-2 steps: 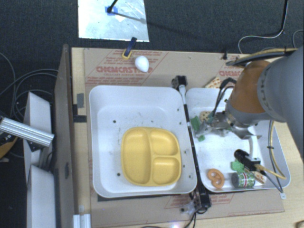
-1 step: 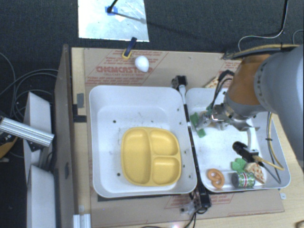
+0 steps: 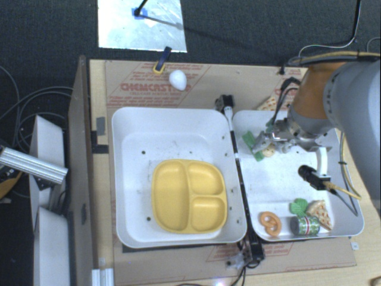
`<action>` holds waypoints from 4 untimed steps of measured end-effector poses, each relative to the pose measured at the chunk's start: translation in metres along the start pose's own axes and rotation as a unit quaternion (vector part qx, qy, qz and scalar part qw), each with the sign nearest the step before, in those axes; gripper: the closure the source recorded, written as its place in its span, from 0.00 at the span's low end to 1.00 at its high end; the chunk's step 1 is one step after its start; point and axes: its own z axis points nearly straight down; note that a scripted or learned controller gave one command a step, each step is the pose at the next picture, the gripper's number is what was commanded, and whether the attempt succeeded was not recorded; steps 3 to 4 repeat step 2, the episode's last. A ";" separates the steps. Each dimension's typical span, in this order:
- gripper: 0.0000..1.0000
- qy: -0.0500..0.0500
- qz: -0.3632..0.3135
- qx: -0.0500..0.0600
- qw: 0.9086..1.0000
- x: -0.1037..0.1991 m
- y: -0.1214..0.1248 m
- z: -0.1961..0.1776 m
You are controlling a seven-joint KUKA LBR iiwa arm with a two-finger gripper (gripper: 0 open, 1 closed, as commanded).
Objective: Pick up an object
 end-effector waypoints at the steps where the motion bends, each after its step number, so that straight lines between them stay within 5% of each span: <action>1: 0.00 0.001 -0.002 0.001 1.000 0.014 0.013 0.000; 2: 1.00 -0.001 -0.003 -0.003 1.000 0.012 0.015 -0.014; 4: 1.00 -0.001 -0.003 -0.003 1.000 0.012 0.015 -0.014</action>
